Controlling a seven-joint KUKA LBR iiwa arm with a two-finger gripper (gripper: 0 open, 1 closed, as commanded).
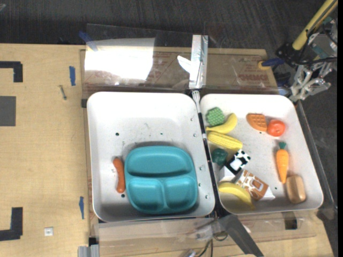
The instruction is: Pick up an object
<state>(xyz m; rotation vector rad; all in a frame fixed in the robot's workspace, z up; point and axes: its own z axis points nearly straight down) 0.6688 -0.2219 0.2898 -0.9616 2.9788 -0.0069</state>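
Camera view, top right: we see the hand (pixel 304 87) off the back right corner of the right bin (pixel 308 143), above the counter (pixel 43 143) and touching no object. We cannot tell if it is open or closed. Nearest to it in that bin are a red tomato (pixel 276 127) and an orange waffle piece (pixel 257 122), just beside each other. A carrot (pixel 282 164) lies upright below them, with a brown bread roll (pixel 295 188) at the front right. Along the left wall a banana (pixel 225 123), a corn cob (pixel 224 141) and a brown packet (pixel 252 185) crowd close together. The left bin (pixel 102 111) holds a teal divided tray (pixel 159 178) with an orange sausage (pixel 120 174) along its left edge.
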